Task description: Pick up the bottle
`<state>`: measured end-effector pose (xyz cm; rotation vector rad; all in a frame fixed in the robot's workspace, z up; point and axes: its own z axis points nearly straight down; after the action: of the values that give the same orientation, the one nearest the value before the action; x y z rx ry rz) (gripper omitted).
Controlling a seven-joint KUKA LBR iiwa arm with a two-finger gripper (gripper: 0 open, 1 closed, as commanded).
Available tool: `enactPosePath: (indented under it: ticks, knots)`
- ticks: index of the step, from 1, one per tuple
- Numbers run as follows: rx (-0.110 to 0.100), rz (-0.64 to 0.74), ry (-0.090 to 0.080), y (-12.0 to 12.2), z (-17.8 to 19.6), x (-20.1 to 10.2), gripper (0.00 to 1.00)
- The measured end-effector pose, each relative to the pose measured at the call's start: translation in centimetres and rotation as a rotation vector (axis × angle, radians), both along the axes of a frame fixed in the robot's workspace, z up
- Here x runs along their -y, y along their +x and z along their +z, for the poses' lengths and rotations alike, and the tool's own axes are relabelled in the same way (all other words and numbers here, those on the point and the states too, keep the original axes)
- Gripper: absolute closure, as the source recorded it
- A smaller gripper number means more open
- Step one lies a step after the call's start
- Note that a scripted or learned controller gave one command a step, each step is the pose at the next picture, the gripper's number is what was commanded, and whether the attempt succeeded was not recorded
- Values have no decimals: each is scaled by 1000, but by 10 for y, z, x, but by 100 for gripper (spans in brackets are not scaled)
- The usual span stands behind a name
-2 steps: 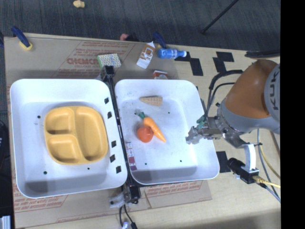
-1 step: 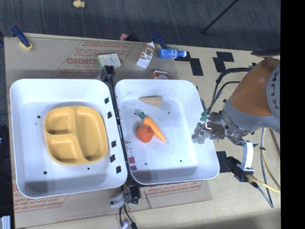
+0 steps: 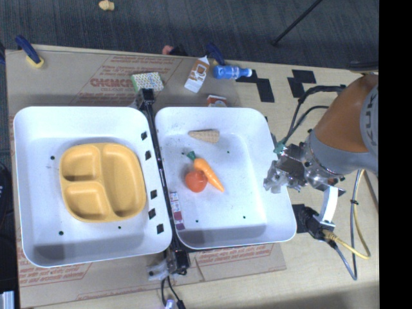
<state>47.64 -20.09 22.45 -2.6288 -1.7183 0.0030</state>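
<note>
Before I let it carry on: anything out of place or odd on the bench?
Yes. The blue bottle lies on its side on the cardboard behind the right bin, outside both bins. The gripper sits at that bin's right rim, well away from it.

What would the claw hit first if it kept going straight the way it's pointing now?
The claw points left, so it would probably meet the right wall of the right bin first. If it passed above that, the carrot lies roughly ahead; depth is unclear.
</note>
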Motion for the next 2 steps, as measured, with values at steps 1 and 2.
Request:
enactPosePath:
  ticks: [1,2]
  knots:
    - [-4,-33,3,0,-5,-49,100]
    - [-2,445,4,0,-30,-63,100]
